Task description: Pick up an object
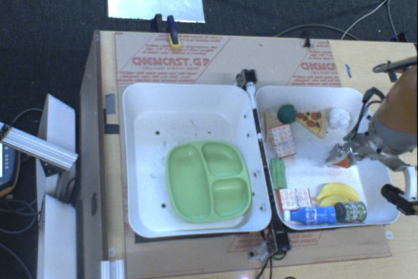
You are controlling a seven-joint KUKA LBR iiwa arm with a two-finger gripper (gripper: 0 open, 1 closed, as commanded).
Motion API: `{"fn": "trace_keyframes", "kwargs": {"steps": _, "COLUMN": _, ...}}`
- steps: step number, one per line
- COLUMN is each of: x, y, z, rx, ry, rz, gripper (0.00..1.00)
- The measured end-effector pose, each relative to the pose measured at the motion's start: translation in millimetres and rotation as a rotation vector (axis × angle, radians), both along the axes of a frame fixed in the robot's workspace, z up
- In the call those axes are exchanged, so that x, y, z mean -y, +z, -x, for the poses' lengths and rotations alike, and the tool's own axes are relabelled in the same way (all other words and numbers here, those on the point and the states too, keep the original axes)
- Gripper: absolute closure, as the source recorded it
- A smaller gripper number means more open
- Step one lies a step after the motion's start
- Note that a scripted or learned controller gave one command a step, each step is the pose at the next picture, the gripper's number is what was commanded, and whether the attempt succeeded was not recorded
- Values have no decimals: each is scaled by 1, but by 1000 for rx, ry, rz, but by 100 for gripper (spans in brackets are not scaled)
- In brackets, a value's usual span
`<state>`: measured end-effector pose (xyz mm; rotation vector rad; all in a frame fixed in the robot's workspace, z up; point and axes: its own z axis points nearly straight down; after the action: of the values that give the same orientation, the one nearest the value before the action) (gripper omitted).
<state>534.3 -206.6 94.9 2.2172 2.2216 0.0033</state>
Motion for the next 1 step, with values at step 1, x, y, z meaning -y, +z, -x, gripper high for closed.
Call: {"fn": "trace_keyframes", "kwargs": {"steps": 1, "x": -43, "y": 73, "z": -30, "rx": 1, "ry": 2, "rz": 0, "gripper": 100}}
